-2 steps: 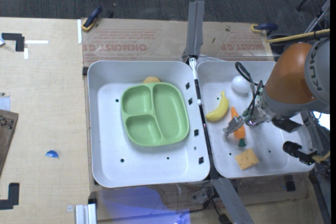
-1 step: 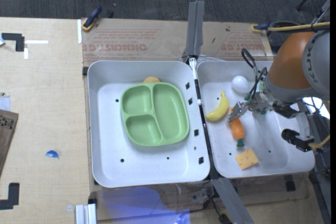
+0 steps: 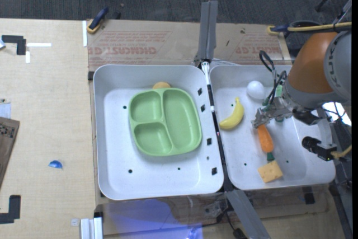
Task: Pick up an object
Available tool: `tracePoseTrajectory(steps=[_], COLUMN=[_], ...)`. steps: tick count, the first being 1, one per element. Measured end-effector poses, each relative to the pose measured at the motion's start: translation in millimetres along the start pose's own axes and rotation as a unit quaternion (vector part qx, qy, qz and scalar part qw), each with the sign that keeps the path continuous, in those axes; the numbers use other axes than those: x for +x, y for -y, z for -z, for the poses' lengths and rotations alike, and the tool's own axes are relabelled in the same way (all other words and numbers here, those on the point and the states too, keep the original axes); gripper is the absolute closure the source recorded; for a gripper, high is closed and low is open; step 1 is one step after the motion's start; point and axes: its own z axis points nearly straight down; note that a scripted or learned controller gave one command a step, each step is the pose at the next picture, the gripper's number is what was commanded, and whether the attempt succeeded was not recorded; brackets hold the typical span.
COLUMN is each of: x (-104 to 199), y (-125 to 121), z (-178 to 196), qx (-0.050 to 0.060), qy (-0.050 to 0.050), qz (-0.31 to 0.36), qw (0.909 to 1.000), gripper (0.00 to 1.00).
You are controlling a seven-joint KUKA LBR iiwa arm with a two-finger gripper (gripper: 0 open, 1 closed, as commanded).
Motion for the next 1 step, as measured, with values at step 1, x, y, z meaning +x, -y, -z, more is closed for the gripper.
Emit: tracePoseTrajectory(steps=[1], x=[86.2], y=[-28.7], z=[113.9], qx=[0.000], qy=[0.000], qz=[-0.095], qw=[0.9955], gripper=[1.00])
